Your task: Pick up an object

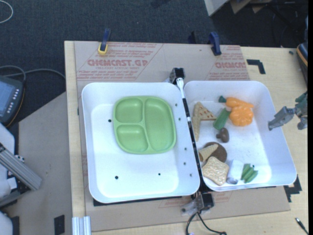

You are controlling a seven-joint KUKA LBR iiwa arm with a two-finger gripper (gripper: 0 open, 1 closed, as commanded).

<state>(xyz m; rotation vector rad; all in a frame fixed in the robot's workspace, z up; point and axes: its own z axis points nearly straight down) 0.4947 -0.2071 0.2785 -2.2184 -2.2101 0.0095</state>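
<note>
Orange item (240,112): found in the right bin (276,146), toward its far side, touching a green stick (221,118) on its left. It is judged to be a light, rigid toy with a smooth, rounded skin that may slip; a hold across its narrower width is advised.

Other candidates: a tan wedge (201,114) lies left of the stick, a small brown lump (223,134) just nearer, a brown disc (215,152) and a cracker (216,171) nearer still, with green bits (249,173) at the near right. All are judged light; the flat ones would be hard to get under.

Gripper (283,116): seen at the right rim of the right bin, well apart from every item. Whether it is spread or closed cannot be told; nothing is seen in it.

Left bin (98,170): a green tray (145,124) with three compartments is held in it.

Surface: both bins are set on a board (146,58) fixed by clamps at the far edge. Smooth white floors are judged slippery, so items may skid when nudged.

Room: open floor is left in the right bin's right half, allowing a descent beside the orange item.
</note>
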